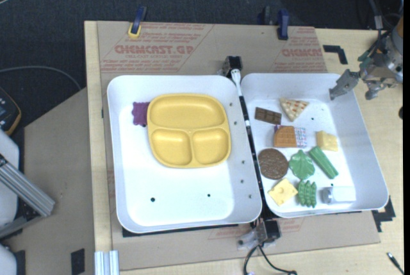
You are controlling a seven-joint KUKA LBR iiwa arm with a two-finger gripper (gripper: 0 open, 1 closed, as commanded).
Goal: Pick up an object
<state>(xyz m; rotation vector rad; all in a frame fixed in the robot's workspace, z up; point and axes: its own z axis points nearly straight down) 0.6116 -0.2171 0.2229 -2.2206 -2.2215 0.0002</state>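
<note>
Low in the frame, near the right bin's (359,139) front edge, we see a yellow wedge (282,191), a bumpy green piece (307,193) and a small grey-white item (337,193). Above them: a brown disc (273,163), green leaf (302,164), green pod (323,161), orange cracker (284,136), brown bar (268,115), pizza slice (293,108), pale yellow block (327,140). Left bin (128,158) holds a yellow divided plate (189,129) and a purple piece (139,113). Gripper (356,85) sits at upper right, over the right bin's far corner, fingers spread, nothing between them. We judge this the approach step. Next move calls for choosing one item, centring above it, then descending.
</note>
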